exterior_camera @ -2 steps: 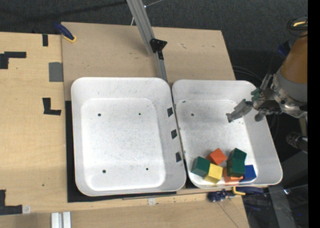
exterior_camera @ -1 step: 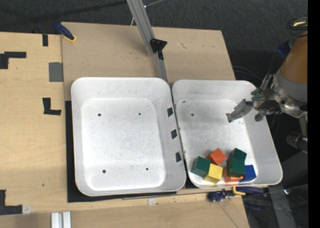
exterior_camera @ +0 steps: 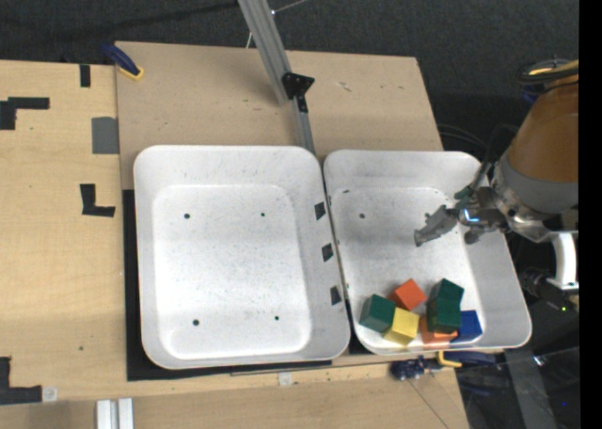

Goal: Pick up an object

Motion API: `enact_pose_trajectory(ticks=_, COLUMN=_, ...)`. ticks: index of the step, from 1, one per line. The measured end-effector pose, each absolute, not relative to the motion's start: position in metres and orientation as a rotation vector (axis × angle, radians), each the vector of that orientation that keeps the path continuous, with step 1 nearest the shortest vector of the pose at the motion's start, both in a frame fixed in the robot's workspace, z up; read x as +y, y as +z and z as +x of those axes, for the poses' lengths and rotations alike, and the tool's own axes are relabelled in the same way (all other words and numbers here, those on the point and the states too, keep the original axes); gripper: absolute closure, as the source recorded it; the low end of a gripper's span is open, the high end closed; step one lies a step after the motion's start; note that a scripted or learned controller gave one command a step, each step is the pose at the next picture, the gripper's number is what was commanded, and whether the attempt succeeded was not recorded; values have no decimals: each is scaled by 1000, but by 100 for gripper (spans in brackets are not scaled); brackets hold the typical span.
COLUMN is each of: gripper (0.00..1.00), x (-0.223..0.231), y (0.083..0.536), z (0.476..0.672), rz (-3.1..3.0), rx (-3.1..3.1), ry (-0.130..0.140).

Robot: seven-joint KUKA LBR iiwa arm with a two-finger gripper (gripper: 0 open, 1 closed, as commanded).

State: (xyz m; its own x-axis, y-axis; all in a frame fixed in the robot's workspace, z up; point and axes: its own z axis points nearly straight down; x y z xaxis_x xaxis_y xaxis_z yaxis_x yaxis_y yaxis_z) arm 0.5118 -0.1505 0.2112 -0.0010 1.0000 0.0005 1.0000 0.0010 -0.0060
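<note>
I read pick as not yet made: all blocks sit clustered at 6 o'clock of right bin, none lifted. Cluster: orange block, green block, yellow block, dark green block, blue block. Gripper hangs over bare floor of same bin, near centre, at 12 o'clock from cluster, well apart. Nothing between fingers that I see; how far open, cannot tell. Left: descend on one block, close, lift.
</note>
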Motion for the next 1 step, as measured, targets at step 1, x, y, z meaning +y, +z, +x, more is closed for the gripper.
enact_pose_trajectory(ticks=1, gripper=0, x=-145, y=148, z=506, rz=-2216, rx=-2216, ry=8)
